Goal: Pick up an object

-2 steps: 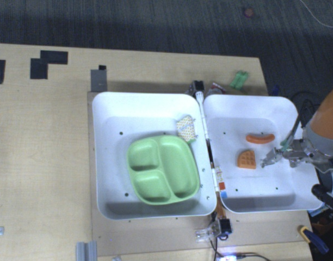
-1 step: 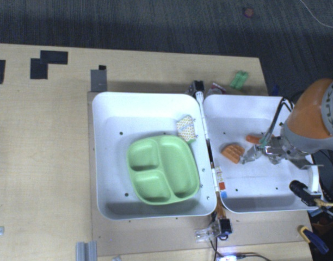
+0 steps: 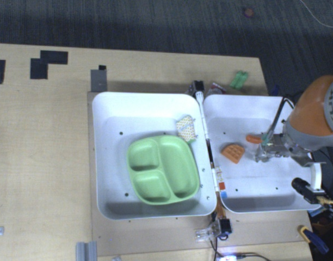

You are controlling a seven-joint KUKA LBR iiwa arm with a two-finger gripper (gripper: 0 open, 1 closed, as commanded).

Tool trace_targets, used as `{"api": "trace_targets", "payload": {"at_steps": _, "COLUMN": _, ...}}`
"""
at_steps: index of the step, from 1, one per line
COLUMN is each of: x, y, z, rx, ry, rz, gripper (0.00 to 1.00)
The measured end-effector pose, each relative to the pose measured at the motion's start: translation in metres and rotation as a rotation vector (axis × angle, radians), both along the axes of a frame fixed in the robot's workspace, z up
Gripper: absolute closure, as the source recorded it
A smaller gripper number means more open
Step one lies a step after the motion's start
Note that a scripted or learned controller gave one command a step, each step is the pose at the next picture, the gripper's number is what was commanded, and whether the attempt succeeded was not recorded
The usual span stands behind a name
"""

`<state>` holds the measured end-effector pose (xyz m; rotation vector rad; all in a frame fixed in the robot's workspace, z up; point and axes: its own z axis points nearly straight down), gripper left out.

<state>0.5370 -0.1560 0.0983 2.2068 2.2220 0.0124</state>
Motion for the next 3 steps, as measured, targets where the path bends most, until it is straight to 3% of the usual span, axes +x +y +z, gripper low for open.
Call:
{"api": "trace_targets", "payload": {"at_steps": 1, "x": 0.000, "y": 0.000, "z": 0.000, "rx": 0.000, "ry": 0.000, "rz": 0.000, "gripper": 0.00}}
{"api": "trace_targets", "payload": {"at_steps": 2, "x": 0.084, "y": 0.049, "z": -0.013, "rx": 0.002, "ry": 0.007, "rz": -0.001, "gripper": 0.00}}
{"api": "trace_targets", "payload": {"at_steps": 3, "x": 0.087, "y": 0.049, "z": 0.000, "rx": 0.000, "ry": 0.001, "rz": 0.005, "gripper": 1.00}}
